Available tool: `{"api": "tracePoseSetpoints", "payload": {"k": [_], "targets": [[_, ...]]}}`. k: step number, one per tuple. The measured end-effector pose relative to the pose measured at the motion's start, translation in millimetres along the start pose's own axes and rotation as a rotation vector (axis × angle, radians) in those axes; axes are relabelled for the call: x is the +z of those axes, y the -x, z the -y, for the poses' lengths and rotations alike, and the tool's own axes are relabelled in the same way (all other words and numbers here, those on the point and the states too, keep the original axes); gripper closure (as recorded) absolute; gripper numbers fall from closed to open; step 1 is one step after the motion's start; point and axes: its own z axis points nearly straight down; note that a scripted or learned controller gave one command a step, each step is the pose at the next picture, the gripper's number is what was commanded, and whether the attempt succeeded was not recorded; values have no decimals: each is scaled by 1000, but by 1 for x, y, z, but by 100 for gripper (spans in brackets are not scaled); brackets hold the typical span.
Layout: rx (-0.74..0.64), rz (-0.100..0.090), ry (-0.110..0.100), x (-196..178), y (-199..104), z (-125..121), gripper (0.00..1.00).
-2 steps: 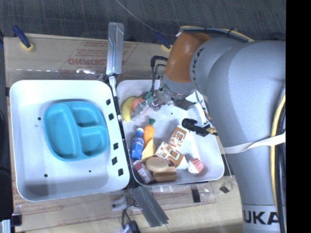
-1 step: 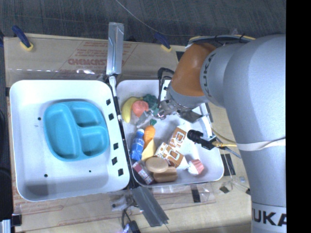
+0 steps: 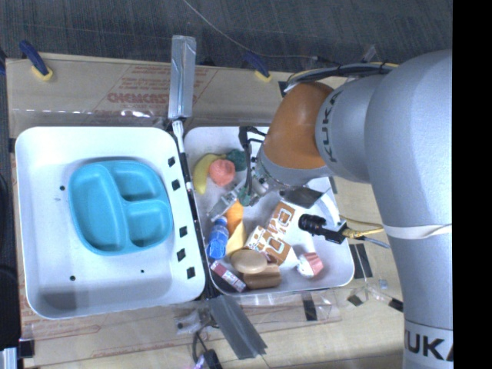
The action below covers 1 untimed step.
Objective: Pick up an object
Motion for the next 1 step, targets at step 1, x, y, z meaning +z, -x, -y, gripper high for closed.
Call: {"api": "tracePoseSetpoints", "payload": {"k": [1], "targets": [[-4,1,0,-10,1,0,100]]}}
